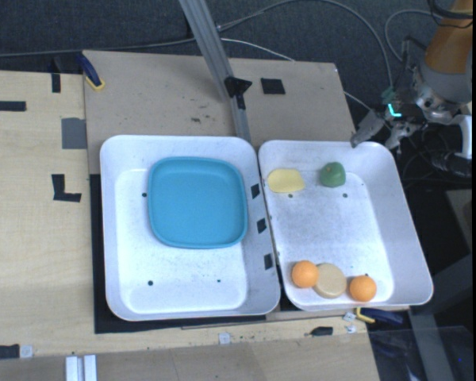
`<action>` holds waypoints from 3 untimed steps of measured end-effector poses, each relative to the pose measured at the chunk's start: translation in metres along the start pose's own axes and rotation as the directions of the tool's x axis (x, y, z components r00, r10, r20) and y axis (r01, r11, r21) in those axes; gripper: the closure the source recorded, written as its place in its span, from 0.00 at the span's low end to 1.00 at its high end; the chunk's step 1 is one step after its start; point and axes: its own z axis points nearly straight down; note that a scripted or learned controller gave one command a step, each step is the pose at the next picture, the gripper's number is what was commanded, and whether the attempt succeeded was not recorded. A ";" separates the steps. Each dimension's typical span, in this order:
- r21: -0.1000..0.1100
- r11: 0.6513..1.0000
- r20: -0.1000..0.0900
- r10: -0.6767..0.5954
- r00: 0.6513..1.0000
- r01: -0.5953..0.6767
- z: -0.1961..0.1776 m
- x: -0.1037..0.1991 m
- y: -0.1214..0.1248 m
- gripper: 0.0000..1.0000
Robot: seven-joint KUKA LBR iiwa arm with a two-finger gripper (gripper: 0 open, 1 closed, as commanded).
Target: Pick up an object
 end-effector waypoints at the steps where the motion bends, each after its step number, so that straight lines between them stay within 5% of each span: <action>1: 0.000 1.000 0.000 0.000 1.000 0.000 0.000 0.000 0.000 0.00; 3: 0.004 1.000 -0.001 0.000 1.000 0.000 0.103 0.012 0.003 0.00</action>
